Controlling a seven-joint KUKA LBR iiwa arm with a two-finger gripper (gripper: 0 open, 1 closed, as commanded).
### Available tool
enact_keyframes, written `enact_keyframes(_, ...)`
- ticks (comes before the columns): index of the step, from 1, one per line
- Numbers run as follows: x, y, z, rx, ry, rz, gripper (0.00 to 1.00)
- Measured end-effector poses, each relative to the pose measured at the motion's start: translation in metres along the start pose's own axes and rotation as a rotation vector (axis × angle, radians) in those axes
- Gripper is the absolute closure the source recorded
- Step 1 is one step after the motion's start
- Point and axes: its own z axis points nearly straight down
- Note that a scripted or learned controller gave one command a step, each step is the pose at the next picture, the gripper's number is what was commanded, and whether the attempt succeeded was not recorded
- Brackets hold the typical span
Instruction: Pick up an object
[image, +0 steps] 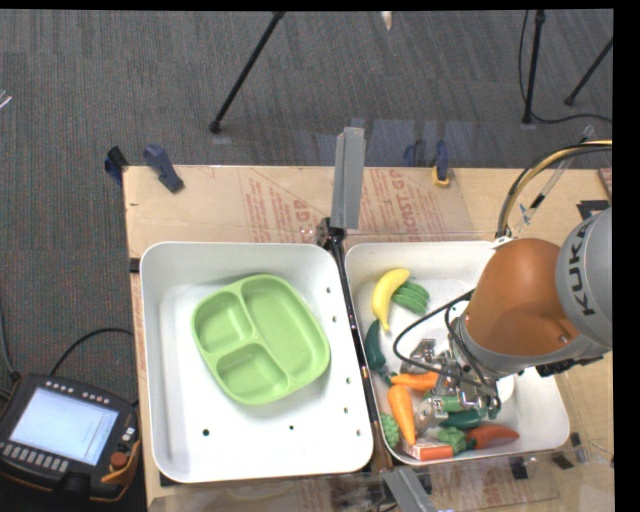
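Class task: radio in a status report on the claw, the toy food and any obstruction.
Claw low in right bin, among toy food. Orange carrot beside it, ungrasped. Wrist blocks view of grip.

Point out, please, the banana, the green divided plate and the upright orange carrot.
banana (389, 293): camera view, middle of its yellow curve.
green divided plate (262, 338): camera view, ridge between its compartments.
orange carrot (402, 411): camera view, middle of its body.

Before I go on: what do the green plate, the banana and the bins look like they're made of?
Green plate: likely molded plastic, matte, one even color, rounded compartments. Banana: probably toy plastic, smooth and evenly yellow. Bins: white, smooth-walled with rounded corners, looks like plastic, though painted metal can't be ruled out.
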Motion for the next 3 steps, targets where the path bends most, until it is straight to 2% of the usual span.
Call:
enact_keyframes(1,0.002,0.004,-0.001,0.002,-0.001,-0.067,0.00)
enact_keyframes(2,0.016,-0.002,-0.003,0.001,-0.015,-0.107,0.00)
enact_keyframes(3,0.017,0.002,-0.004,0.004,-0.018,-0.136,0.00)
